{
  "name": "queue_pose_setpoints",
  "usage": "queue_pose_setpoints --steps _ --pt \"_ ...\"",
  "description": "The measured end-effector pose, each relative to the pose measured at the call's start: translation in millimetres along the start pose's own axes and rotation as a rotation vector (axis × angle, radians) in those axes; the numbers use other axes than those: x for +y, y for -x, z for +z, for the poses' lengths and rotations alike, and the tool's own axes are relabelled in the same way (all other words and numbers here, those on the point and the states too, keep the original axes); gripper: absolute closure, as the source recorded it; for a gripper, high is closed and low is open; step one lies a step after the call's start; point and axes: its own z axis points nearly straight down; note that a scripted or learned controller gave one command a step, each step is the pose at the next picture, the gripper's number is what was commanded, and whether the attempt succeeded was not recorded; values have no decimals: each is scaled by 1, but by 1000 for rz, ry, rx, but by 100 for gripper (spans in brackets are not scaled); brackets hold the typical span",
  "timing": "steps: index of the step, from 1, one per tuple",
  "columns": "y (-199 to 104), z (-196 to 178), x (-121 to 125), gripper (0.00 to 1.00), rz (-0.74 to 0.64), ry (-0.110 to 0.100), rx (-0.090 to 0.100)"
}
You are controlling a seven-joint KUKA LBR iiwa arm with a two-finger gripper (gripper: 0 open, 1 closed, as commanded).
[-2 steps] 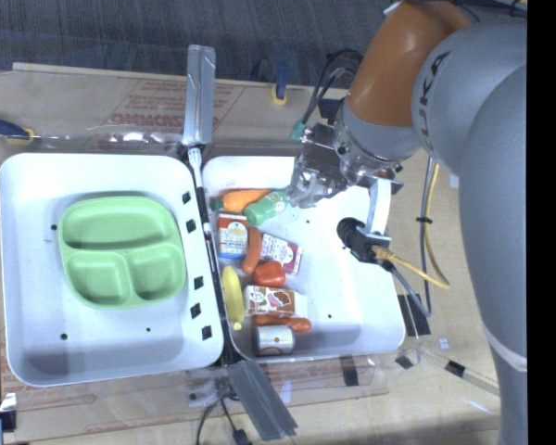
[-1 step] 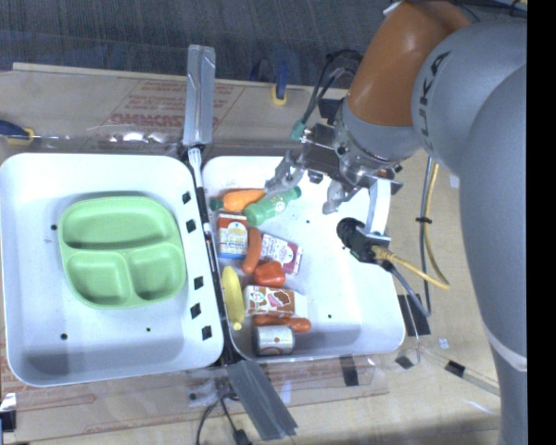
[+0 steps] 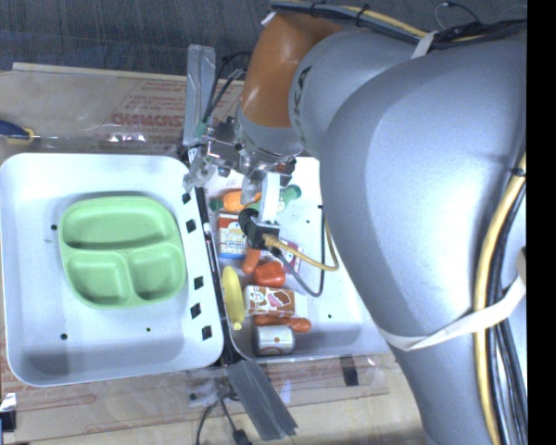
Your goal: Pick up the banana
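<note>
The banana [image 3: 233, 295] is lying in the right bin [image 3: 345, 327], pressed up along that bin's left wall, its length running roughly up and down the view and its yellow skin showing between the wall and a huddle of small groceries. Just beside it, to its right, a brown-and-white carton [image 3: 270, 300] is sitting with a picture on its face, but the print is too small to read; above that a blue-and-white carton [image 3: 232, 237] is showing a label I also cannot make out. A red piece [image 3: 269, 273] and an orange piece [image 3: 231, 200] are crowding in among them, and a small can [image 3: 274, 340] is resting near the bin's lower edge. The gripper [image 3: 251, 193] is hanging over the upper part of this pile, above the banana's top end rather than on it, and nothing yellow is showing at its tip; cables and the wrist body are covering the tip, so whether it is released or clenched I cannot tell. The arm's [image 3: 417, 184] big grey bulk is covering most of the right bin's far side, leaving little open room there. The left bin [image 3: 28, 341] is holding a green divided tray [image 3: 122, 250] near its middle, with bare white floor all round it. Faint reddish lettering is running across the brown board [image 3: 93, 95] behind the bins, too washed out to read.
</note>
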Motion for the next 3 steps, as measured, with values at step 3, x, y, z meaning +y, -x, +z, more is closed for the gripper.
queue_pose_setpoints --steps 3 --pt "35 0 -33 0 -163 2 0"
